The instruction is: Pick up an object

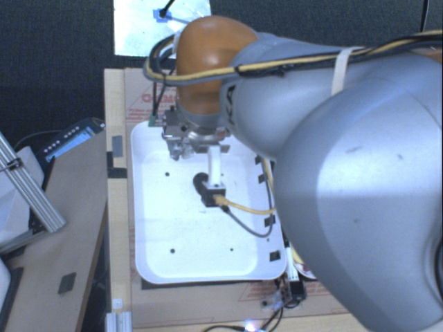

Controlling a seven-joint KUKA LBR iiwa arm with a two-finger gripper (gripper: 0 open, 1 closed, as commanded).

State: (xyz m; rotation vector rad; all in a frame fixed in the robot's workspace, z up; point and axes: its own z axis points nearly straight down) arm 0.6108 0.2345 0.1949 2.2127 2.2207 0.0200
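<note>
My gripper (181,151) hangs low over the far part of the left white bin (156,254), just inside its back rim. The orange band (208,61) and the grey wrist stand right above it and cover its upper part. The bin floor around the gripper is bare white, with a few small dark dots on it. My big grey arm (360,185) fills the right side and hides the right bin.
A white sheet (149,19) lies beyond the bench at the back. To the left stand a side table with an aluminium rail (31,192) and a small device with a blue screen (69,138). Cables hang at the bin's near right corner (280,296).
</note>
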